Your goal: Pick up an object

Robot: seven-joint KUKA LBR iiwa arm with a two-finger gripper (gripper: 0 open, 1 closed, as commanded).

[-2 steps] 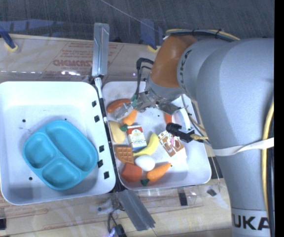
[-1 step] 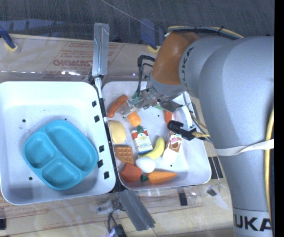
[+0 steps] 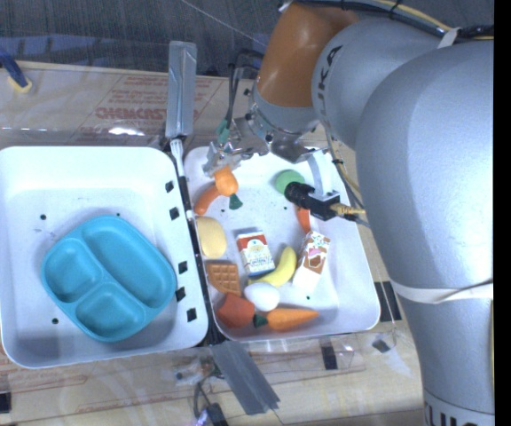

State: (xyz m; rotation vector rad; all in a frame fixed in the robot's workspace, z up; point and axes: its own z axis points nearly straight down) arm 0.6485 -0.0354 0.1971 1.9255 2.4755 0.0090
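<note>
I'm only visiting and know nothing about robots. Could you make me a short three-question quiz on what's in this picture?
1. True or false: the blue divided tray lies in the left bin.
2. Which lies nearest the front wall of the right bin? A) the green ball B) the carrot C) the small orange
3. Fill in: the banana lies between two small ______.

Key: 1 true. 2 B. 3 cartons: the red and white carton and the milk carton.
</note>
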